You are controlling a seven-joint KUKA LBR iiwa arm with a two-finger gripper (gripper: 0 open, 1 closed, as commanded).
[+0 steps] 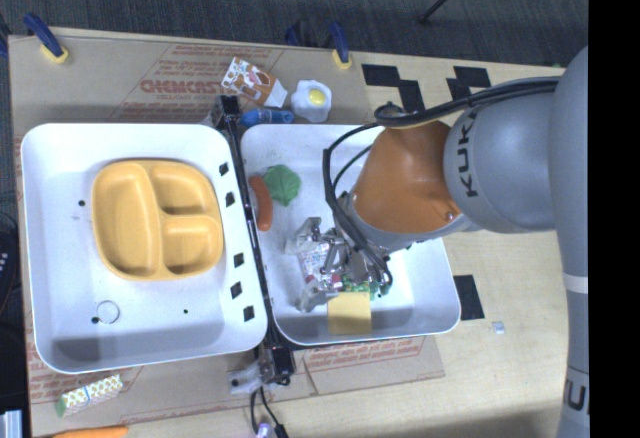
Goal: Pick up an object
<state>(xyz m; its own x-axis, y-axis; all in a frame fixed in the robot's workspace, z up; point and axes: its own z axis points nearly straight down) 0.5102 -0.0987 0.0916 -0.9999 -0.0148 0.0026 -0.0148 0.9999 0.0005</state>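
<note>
My gripper [322, 266] reaches down into the right bin [432, 278], its metal fingers low near the bin's floor. Right below it lies a yellow cheese-like block [350, 312], with a small green piece [360, 286] beside the fingers. A green leafy toy [283, 183] and an orange sausage-like toy [262, 202] rest at the bin's left side, apart from the gripper. The orange band and grey arm [470, 176] cover the bin's right half. Whether anything sits between the fingers cannot be made out.
The left bin [50, 226] holds a yellow divided tray [158, 218]. Behind the bins lie a small printed packet [245, 79], a blue object [268, 116] and a white-yellow egg toy [312, 98]. A striped packet [90, 394] lies at the bench's front left.
</note>
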